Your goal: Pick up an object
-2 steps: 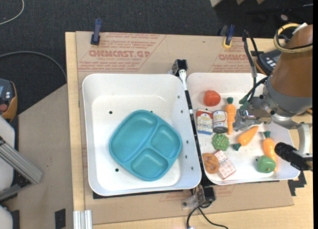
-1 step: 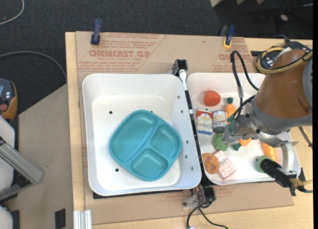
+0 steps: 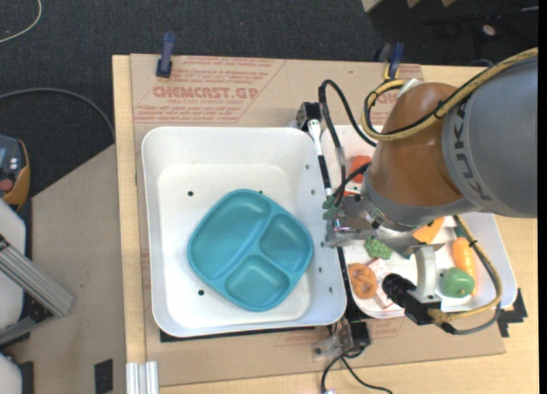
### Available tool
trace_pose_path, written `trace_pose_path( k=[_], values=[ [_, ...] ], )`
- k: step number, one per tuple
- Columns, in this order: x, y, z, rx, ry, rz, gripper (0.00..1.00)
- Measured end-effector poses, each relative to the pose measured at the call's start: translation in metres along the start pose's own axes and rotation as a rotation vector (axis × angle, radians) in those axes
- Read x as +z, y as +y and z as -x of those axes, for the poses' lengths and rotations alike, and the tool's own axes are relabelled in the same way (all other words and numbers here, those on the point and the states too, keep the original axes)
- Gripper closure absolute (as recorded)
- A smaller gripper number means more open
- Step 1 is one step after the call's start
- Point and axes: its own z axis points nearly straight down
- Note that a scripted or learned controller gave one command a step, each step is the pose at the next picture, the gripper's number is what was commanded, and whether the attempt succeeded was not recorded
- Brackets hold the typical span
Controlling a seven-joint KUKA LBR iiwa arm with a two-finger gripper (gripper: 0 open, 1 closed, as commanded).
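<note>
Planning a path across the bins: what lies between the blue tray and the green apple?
In the camera view, between the blue tray and green apple lie the bin walls, a cookie-like piece and the arm's wrist.

The left bin (image 3: 162, 238) holds a teal three-compartment tray (image 3: 249, 249), lying flat near the bin's centre. The arm (image 3: 444, 153) covers most of the right bin (image 3: 504, 277). Near that bin's front edge lie a green apple-like toy (image 3: 457, 282), an orange carrot-like piece (image 3: 464, 254) and a brown piece (image 3: 363, 279).
</note>
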Motion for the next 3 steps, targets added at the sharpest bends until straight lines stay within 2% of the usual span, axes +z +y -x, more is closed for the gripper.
trace_pose_path(
  k=[1,2,3],
  values=[
    [-0.098,0.034,-0.038,0.003,0.002,0.013,1.00],
    [0.005,0.020,0.031,0.017,-0.005,-0.012,1.00],
    [-0.096,0.001,-0.022,0.002,0.002,0.009,1.00]
  ],
)
